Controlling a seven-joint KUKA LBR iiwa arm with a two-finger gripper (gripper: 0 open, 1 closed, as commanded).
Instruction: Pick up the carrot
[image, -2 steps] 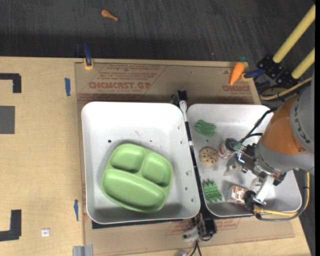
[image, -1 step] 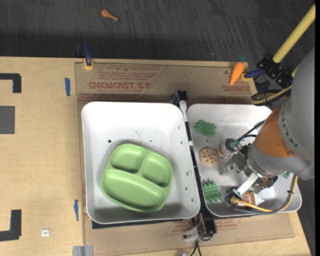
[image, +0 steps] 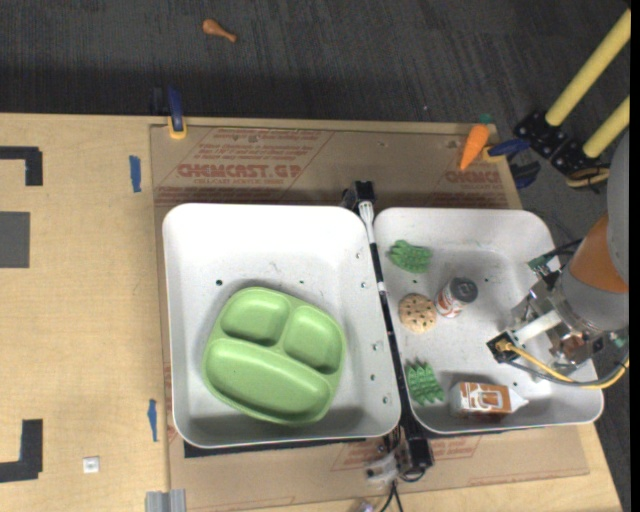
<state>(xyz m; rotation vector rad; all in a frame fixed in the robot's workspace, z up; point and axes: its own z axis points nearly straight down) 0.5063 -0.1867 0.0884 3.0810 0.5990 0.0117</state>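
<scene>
The carrot (image: 473, 146) is small and orange with a green top. It lies on the brown board behind the right bin (image: 480, 228), outside it, near the bin's far edge. My gripper (image: 540, 338) hangs low over the right side of the right bin, well in front of the carrot and to its right. Wires and a yellow cable crowd the wrist. Nothing shows between the fingers.
The right bin holds a green leafy toy (image: 410, 256), a cookie (image: 417, 313), a small can (image: 458, 297), another green toy (image: 424, 382) and an orange-white carton (image: 487, 398). A green divided plate (image: 275, 352) lies in the left bin (image: 200, 250). Yellow poles (image: 590, 70) stand at top right.
</scene>
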